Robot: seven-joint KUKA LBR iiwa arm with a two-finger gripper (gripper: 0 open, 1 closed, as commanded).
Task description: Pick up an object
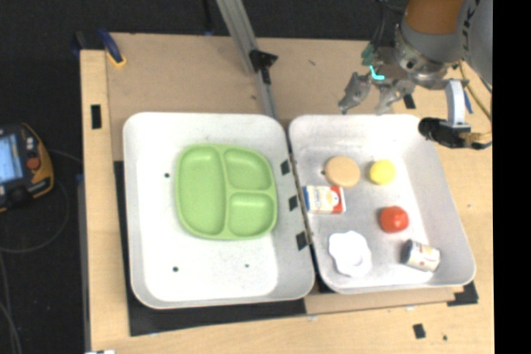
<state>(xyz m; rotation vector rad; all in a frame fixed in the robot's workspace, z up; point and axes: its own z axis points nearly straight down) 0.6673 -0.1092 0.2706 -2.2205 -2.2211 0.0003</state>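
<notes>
- Nearest my camera, along the near edge of the right white shallow bin (431,170): a white crumpled soft lump (349,252) and a small white can-like container lying on its side (421,255) toward the near right corner.
- Gripper (371,98) hovers over the bench just beyond the right bin's far rim; fingers spread apart, nothing between them.
- Candidate picks all sit in the right bin, well short of the gripper: a tan round bun-shaped piece (343,172), a yellow ball-like piece (382,172), a red rounded piece (394,218), a small white-and-red carton (324,199).
- Risk, my judgement: descending from here lands on the rim or bare bench, not on an object.
- Risk: the bun and carton nearly touch; a finger could come down on both or push one aside.
- Risk: round pieces may roll off the fingertips; the carton hugs the left wall, leaving little finger room.
- Count: right bin six objects, one of each. Left white shallow bin (149,261) holds one green three-compartment plastic tray (225,192). Bins: two.
</notes>
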